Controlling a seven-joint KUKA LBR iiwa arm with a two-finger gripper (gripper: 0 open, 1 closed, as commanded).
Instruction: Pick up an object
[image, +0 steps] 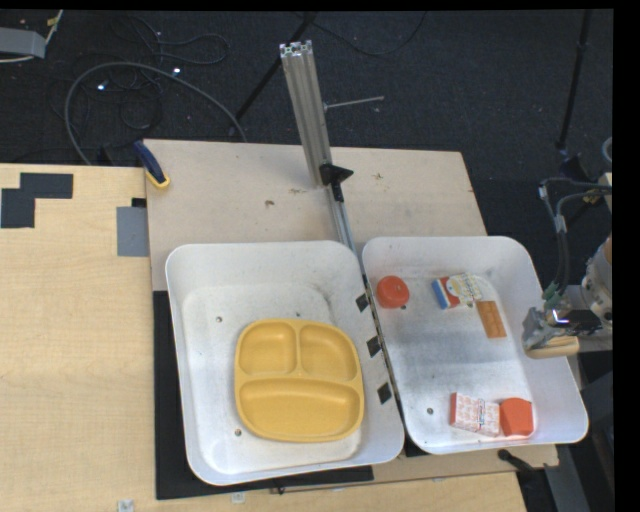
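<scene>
1. Pincer (556, 322) hovers at the right bin's (430, 440) right rim; I can't tell its spread.
2. Nothing lifted yet; next I'd reach leftward for the orange block (491, 319) just inside.

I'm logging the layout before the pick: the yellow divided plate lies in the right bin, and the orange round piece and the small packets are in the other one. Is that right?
Not quite. The camera view shows the yellow divided plate in the left bin, not the right. The orange round piece and the small packets are in the other one, the right bin.
</scene>
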